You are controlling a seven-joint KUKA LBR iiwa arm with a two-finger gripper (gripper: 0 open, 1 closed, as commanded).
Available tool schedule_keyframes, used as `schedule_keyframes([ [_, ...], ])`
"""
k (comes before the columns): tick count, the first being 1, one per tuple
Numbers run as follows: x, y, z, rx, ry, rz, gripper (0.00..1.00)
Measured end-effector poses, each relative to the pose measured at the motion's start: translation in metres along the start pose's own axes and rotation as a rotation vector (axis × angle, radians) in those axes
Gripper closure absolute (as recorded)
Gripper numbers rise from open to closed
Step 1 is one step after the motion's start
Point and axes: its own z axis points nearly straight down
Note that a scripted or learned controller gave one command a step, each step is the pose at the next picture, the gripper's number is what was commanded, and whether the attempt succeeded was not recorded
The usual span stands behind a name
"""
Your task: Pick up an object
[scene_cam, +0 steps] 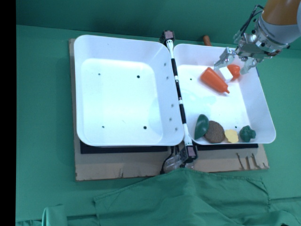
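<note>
The right bin (263, 112) holds several items. An orange carrot-shaped piece (214, 79) lies tilted in its upper half. Just right of it sits a small orange-and-white piece (231, 71). My gripper (234, 64) hangs over the bin's upper right part, open, with one finger (222, 60) left of that small piece and the other (248, 66) to its right. The small piece sits below the gap between them, and neither finger visibly presses on it. Along the bin's front edge lie a green leaf-shaped piece (201, 126), a brown round piece (215, 132), a yellow piece (231, 136) and a dark green piece (247, 133).
The left bin (94, 51) stands beside the right one, with a black-and-white rod (178, 93) between them. A small brown object (206, 40) lies behind the right bin. Green cloth (188, 199) is bunched at the front of the bench.
</note>
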Motion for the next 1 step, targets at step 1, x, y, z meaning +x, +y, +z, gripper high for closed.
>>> schedule_keyframes([
  [1, 0.0068, 0.0011, 0.0576, 0.005, 0.000, 0.000, 0.00],
])
